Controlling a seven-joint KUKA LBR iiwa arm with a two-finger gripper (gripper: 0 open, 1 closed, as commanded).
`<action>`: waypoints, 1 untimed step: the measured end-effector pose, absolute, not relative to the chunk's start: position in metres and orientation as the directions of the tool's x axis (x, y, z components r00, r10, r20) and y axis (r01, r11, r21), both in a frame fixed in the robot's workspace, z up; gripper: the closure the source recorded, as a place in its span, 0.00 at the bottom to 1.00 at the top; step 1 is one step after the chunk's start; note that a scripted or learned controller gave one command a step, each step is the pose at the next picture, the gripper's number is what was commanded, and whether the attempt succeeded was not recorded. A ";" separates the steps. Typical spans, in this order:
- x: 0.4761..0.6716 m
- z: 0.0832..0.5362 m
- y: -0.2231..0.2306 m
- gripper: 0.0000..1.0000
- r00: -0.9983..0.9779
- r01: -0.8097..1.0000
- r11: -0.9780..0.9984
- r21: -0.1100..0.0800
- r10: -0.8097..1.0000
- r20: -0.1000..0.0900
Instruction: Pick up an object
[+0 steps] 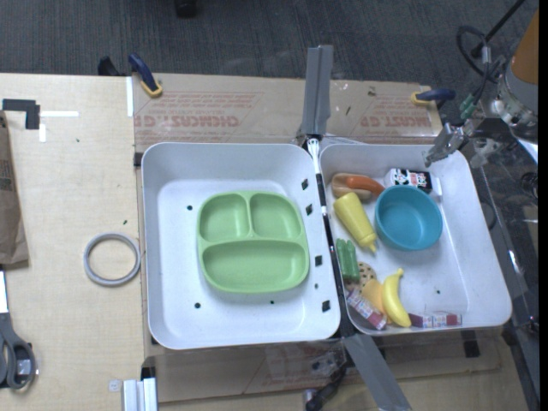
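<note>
Objects crowd the right bin (479,255): blue bowl (409,217), yellow bottle (354,219), banana (393,296), all close together. The claw (447,142) hangs over the bin's far rim, holding nothing; how far open, I cannot tell. Descending there risks striking the rim or nudging neighbours.

Dark grey carpet floor (257,15) — pale wooden bench (68,178), evenly lit.

The arm (524,75) reaches in at the upper right, its orange band at the frame's edge. The gripper (445,144) hangs below it, pointing down-left.
</note>
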State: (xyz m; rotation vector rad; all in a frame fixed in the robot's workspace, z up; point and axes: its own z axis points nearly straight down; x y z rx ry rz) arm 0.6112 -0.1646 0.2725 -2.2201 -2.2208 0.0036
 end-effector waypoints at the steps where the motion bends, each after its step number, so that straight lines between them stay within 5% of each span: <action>1: 0.597 0.189 -0.180 0.00 0.095 0.995 -0.095 -0.004 0.995 -0.001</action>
